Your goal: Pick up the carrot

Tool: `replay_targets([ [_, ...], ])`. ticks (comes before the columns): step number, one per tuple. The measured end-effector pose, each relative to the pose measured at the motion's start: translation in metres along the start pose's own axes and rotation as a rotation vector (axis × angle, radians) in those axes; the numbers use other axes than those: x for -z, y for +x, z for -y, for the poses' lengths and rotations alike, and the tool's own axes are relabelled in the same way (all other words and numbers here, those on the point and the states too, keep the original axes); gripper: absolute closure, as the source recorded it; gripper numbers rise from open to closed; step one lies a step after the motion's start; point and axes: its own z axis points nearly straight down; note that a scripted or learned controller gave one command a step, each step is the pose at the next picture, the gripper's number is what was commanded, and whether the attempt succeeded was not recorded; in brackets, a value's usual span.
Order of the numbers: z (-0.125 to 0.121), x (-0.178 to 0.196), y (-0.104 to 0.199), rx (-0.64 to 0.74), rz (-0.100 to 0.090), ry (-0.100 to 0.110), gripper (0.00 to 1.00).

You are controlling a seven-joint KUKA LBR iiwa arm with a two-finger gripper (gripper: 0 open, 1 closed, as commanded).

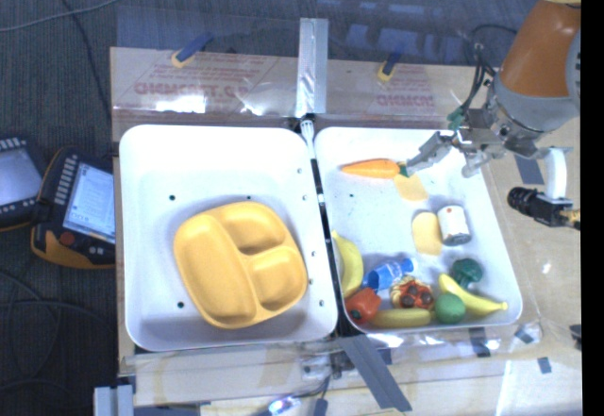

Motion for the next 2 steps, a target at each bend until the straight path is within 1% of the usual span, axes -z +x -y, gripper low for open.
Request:
replay_targets([
  [1,-0.077,-0.074,0.020,-0.064,0.001,0.001,0.00],
  [2,-0.072,-0.148,0.031,-0.174,0.003,-0.001,0.00],
])
